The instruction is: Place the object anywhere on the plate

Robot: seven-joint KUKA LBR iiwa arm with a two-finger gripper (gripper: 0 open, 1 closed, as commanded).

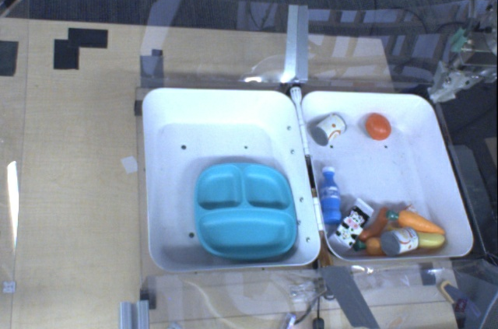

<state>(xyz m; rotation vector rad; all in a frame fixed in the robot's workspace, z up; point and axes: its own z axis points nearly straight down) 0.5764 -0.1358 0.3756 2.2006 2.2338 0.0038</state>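
Near edge, right white bin (455,187): grey can (401,242), orange plastic carrot (420,222), black-and-white toy (354,225), blue plastic bottle (331,197). Left white bin (156,164): sectioned turquoise plastic plate (245,211), bare. Farther back: white mug (330,128), small orange ball (378,126). Which is the object, cannot tell; the bottle looks light, stiff, slippery, best pinched mid-body. Far right: hand (459,75), state cannot tell

Two white bins (156,164), one blue plate (246,211), one blue bottle (330,197), one cup (329,128).
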